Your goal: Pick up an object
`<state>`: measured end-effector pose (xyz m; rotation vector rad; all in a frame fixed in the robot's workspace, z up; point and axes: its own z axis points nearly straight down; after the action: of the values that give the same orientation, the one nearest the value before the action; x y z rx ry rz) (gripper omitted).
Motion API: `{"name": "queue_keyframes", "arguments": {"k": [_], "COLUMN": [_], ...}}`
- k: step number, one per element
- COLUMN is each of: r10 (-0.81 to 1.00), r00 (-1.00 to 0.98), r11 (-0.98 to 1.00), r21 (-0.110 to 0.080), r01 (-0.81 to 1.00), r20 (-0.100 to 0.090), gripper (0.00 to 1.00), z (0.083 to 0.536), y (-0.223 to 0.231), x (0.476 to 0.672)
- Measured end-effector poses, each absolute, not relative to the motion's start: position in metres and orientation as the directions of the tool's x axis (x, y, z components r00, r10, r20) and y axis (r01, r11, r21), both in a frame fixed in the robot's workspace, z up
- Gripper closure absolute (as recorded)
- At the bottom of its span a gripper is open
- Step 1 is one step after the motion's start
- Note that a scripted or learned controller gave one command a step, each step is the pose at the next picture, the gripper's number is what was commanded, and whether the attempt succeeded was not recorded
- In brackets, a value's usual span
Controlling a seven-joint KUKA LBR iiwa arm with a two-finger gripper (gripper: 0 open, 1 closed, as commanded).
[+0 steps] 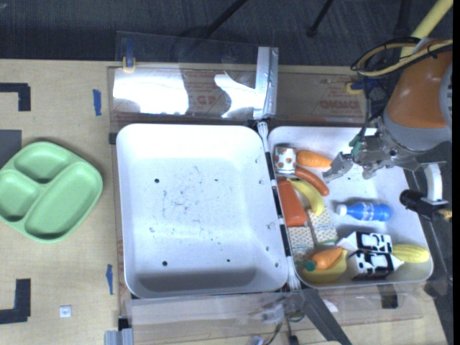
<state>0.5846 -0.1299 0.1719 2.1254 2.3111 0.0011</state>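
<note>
Camera view: gripper [357, 159] hangs over the right bin [413, 282], fingers spread open, gripping nothing. Risk — objects sit packed together, so closing could catch two or knock one aside. Nearest targets lie just left of the pincer: carrot [314, 159], red sausage [311, 179], banana [311, 195]. Blue-capped bottle [363, 211] sits just below it — loose, likely to roll.

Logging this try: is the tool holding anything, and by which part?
Nothing. The tool hangs open above the right bin, nothing between its fingers.
</note>
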Motion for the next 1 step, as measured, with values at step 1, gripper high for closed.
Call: {"name": "queue_keyframes", "arguments": {"k": [1], "r10": [1.0], "r00": [-0.029], "r11": [0.029], "r21": [0.001], "r01": [1.0], "r20": [0.0], "gripper": [0.0], "z": [0.0934], "y": [-0.1193], "x": [0.6532]}}
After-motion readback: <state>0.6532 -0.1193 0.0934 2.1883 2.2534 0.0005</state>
